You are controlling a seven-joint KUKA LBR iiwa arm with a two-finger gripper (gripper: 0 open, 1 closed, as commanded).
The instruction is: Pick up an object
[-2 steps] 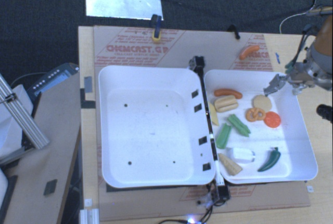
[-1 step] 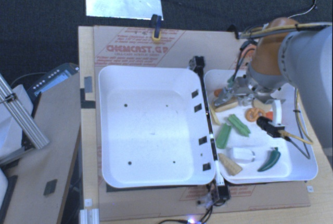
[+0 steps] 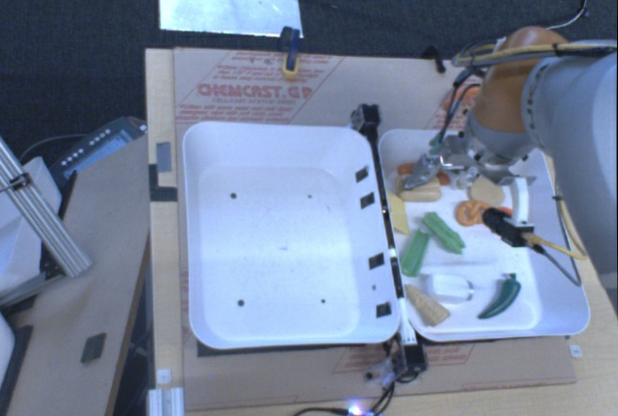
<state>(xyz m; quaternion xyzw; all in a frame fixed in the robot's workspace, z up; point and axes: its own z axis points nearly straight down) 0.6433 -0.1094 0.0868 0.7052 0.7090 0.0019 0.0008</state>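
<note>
A dark carpet surrounds the tabletop [image 3: 164,240], where the left bin [image 3: 208,308] sits beside the right bin [image 3: 565,308] (the one holding the toy food). There lie a green pod [image 3: 443,232], a tan wedge [image 3: 426,305] and a green pepper [image 3: 501,296]. The gripper [image 3: 432,165] hangs low at the bin's far edge, near a beige piece [image 3: 421,195]. Whether it grips anything, I cannot tell. It looks like the reaching step; next comes a firm grasp and lift.

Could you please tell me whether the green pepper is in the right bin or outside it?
In: the pepper lies on the right bin's floor, inside its rim.
</note>
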